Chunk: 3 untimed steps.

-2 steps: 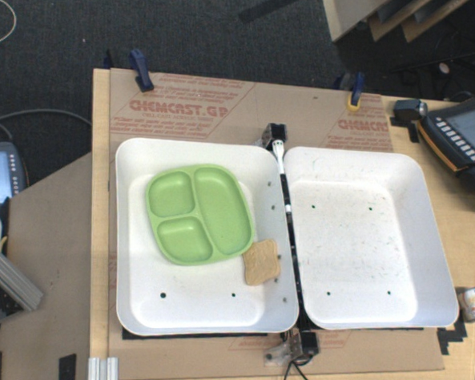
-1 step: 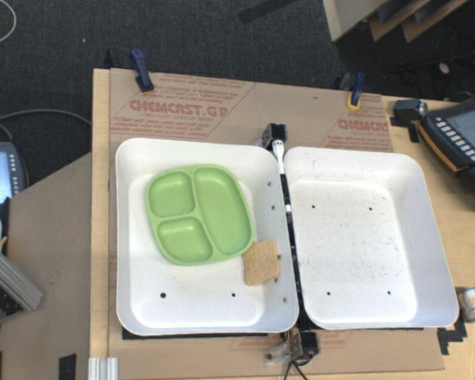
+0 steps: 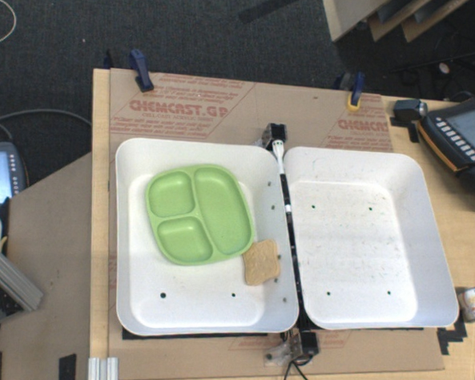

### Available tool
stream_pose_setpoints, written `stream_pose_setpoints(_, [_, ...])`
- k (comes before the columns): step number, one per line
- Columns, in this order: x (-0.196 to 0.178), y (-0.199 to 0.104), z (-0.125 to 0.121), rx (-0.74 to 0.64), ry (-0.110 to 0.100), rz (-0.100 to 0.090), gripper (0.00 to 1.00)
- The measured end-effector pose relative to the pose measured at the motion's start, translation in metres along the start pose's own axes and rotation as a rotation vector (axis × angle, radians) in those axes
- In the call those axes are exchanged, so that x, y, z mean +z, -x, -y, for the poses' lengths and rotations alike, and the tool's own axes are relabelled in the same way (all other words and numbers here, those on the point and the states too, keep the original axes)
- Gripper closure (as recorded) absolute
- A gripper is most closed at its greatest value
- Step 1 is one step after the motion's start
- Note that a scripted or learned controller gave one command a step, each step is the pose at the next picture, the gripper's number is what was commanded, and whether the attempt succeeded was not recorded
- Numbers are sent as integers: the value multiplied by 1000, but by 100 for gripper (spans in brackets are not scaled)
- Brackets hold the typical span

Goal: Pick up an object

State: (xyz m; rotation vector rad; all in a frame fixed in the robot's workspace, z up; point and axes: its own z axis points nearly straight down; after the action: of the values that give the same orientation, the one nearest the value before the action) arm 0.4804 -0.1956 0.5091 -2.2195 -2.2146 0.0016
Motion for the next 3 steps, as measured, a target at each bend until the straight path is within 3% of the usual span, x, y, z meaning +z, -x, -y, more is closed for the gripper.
stream_pose_setpoints(1, [122,-30,2,-4,-8,-1,100])
stream_pose_setpoints(2, [-13,-48,-28,-6,23,9,100])
stream_pose_setpoints(3, [88,-38,3,1,-5,1,100])
